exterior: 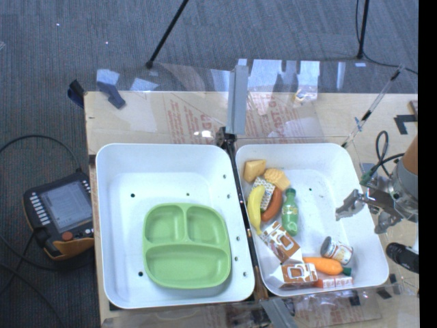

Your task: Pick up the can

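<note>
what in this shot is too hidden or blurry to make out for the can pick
- Small lying metal can: label too small to read.
- Grey two-finger end effector: blurred at the right bin's edge; finger state unclear.
- Grey arm: cut off by the right edge.
- Flat cartons: partly covered by the orange carrot.

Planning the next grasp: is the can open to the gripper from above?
Probably yes. The can lies near the right bin's front right corner with nothing on top; the carrot crowds its front side. The gripper hovers just behind it.
</note>
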You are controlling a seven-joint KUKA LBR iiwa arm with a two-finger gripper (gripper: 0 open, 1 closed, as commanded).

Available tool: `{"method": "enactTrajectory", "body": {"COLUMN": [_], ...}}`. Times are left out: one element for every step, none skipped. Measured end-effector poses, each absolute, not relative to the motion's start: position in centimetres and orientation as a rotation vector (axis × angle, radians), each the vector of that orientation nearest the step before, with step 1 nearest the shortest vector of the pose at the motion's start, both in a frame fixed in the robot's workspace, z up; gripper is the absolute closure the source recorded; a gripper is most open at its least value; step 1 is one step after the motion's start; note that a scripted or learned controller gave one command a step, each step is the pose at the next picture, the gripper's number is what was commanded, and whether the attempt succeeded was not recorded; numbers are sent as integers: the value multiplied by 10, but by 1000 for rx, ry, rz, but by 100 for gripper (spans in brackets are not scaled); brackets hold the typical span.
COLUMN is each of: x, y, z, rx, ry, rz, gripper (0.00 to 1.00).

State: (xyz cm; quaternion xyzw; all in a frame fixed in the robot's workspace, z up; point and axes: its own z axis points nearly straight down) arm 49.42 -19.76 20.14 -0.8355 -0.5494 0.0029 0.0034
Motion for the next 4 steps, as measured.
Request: {"method": "enactTrajectory", "body": {"x": [488, 487, 492, 501], "y": [-200, -201, -127, -196], "z": [84, 91, 85, 298], "rx": [-2541, -2541, -2155, -2003], "ry": [-1832, -1827, -2279, -2416], "rz": [2, 5, 2, 4], "gripper": [0, 100, 100, 100]}}
